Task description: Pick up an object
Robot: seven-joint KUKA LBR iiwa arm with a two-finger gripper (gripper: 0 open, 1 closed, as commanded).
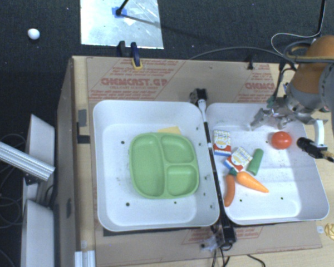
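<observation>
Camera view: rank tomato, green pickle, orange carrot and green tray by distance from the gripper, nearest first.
Measured from the gripper at the right bin's far edge:
1. Tomato, just below it.
2. Green pickle, mid right bin.
3. Orange carrot, lower in that bin.
4. Green tray, in the left bin.

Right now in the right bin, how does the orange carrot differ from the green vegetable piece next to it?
The carrot is orange, the green vegetable piece green. The carrot looks longer and tapers to a point; the green piece is shorter and blunt. The carrot lies slanting across the bin, the green piece stands more along it. Both are toy foods close together.
</observation>
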